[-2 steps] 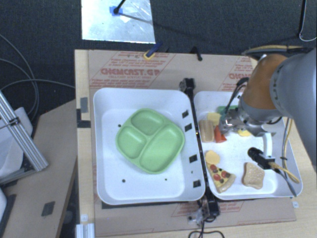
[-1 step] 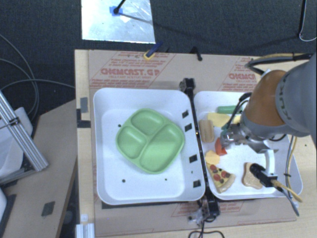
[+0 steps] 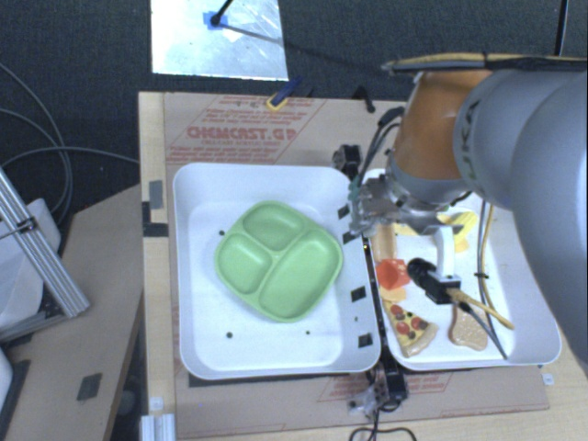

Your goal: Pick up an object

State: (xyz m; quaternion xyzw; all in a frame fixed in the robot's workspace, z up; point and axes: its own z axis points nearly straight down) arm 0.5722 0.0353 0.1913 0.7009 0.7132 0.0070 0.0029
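Your gripper (image 3: 384, 220) is hanging over the right bin (image 3: 535, 334), just above a red toy piece (image 3: 392, 272) beside a toy pizza slice (image 3: 411, 327); its opening cannot be told. Nothing is showing lifted yet.

Green plate (image 3: 278, 260) (three compartments) lies in the left bin (image 3: 202, 338); the arm (image 3: 524, 136) hangs over the right bin (image 3: 528, 333), near a pizza slice (image 3: 411, 327) and red piece (image 3: 392, 273).
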